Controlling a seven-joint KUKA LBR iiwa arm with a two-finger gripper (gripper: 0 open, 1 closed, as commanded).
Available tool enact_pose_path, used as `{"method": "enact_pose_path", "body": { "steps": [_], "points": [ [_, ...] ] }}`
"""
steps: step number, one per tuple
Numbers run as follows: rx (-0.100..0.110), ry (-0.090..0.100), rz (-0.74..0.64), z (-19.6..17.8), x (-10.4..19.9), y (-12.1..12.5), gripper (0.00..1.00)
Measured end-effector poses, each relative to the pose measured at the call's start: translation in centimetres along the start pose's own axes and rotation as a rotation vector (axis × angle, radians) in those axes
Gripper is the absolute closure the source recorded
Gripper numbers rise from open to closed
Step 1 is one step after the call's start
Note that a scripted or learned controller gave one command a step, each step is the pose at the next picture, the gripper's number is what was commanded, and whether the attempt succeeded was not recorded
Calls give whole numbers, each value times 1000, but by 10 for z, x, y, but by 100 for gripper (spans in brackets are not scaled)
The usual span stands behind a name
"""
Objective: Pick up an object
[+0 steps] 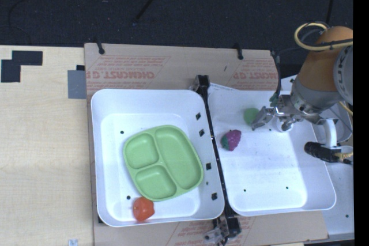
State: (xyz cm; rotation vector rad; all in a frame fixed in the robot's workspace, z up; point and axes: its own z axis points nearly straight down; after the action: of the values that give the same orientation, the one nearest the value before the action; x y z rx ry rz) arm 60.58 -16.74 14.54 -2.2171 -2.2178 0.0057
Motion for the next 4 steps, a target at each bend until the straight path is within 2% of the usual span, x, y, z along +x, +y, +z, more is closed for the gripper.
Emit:
{"method": "enact_pose_path", "body": {
  "steps": [1, 2, 4],
  "points": [
    [0, 0, 1, 54, 1, -1, 0],
    [-2, 0, 2, 41, 1, 0, 100],
    [-11, -3, -1, -86, -5, 5, 100]
  ]
}}
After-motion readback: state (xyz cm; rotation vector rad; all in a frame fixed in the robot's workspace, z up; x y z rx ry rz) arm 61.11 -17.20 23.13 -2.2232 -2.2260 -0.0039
